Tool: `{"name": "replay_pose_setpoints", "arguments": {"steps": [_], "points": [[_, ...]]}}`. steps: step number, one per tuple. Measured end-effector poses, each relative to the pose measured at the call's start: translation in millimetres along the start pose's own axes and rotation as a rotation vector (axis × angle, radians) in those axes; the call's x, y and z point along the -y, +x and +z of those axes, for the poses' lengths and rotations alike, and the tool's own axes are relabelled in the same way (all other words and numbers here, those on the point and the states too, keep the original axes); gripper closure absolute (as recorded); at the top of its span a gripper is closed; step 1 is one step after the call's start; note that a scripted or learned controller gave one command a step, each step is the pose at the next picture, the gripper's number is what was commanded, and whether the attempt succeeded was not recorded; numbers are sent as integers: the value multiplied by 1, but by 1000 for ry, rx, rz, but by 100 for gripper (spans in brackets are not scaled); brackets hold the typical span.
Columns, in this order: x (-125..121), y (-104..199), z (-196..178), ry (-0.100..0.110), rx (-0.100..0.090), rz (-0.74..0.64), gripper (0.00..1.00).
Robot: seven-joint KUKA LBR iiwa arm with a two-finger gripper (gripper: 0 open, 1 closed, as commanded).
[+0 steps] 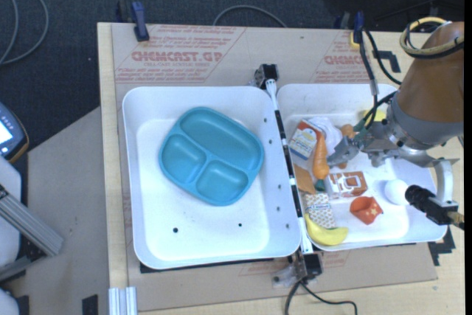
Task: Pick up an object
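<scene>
The right bin [420, 229] holds several small items. An orange carrot [319, 157] lies upright in the picture next to a small white and orange carton [304, 139]. Below them sit a flat printed packet [346, 183], a red pepper-like piece [366, 209], a white egg-shaped object [396, 191], a patterned pouch [318, 209] and a yellow banana [327, 235]. My gripper [348, 150] reaches in from the right and hangs low over the bin's middle, just right of the carrot. Nothing shows as held in it.
The left bin [147, 217] carries a blue divided plate [212, 155]. A black divider rail [284, 158] separates the two bins. The arm's orange and grey body [431, 99] covers the right bin's far right corner. Cables [376, 63] trail along the bench's back right.
</scene>
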State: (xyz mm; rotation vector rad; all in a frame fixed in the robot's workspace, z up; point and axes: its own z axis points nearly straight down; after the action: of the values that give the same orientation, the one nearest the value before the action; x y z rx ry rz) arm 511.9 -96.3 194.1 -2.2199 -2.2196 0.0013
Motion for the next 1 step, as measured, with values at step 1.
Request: {"name": "replay_pose_setpoints", "arguments": {"steps": [1], "points": [[-33,-41,93,-14,7,3,0]]}}
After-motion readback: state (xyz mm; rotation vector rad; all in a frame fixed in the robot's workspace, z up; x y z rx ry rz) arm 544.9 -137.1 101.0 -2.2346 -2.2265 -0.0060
